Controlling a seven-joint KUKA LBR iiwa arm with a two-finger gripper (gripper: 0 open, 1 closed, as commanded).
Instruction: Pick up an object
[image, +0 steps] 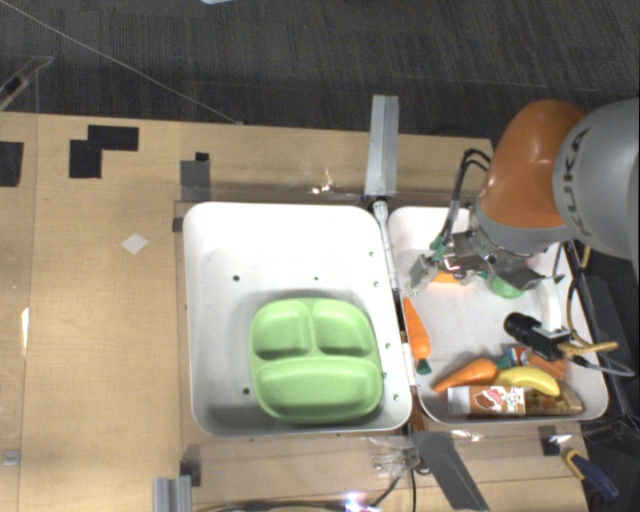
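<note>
My gripper (437, 266) hangs over the far part of the right bin (455, 315), under the arm's orange band. A small orange piece (446, 279) shows just beneath it; whether it is held is unclear. A green object (506, 288) peeks out from under the wrist, mostly hidden. An orange carrot (415, 331) lies along the bin's left wall. Near the front wall lie a second carrot (465, 373), a yellow banana (531, 380) and a bottle (510, 401) on its side with a red and white label.
The left bin (220, 300) holds a green divided plate (315, 358) toward its front. A metal divider post (383, 150) stands at the back between the bins. Bare white floor lies in the middle of the right bin.
</note>
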